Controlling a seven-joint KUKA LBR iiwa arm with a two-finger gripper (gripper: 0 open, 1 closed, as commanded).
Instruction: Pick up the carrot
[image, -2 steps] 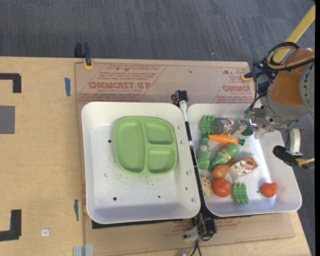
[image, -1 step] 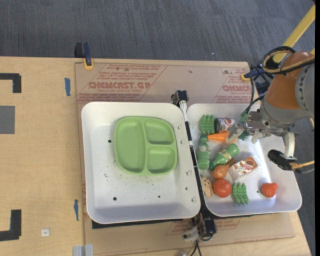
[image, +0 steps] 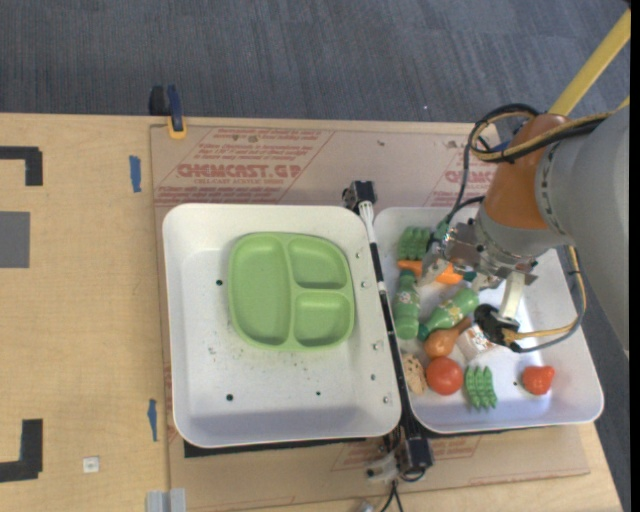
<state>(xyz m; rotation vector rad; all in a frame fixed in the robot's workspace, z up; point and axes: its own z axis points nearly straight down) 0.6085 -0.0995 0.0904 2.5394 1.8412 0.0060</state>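
Hovering over the right bin (image: 585, 400), the gripper (image: 455, 268) hides its grip (cannot tell). Carrot (image: 447, 335) lies at six o'clock.

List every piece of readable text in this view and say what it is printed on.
"CHEMCAST. G P": large red print on the cardboard sheet under the bins; the last letters are unsure.
Smaller red lines above and below it: too blurred to read.
More red print at the sheet's right end, by the arm: too blurred and partly hidden.

Two white bins (image: 200, 400); one green divided plate (image: 290, 290) in the nine o'clock bin; two red tomatoes (image: 444, 376), at least four green toy vegetables (image: 480, 387) in the three o'clock bin.
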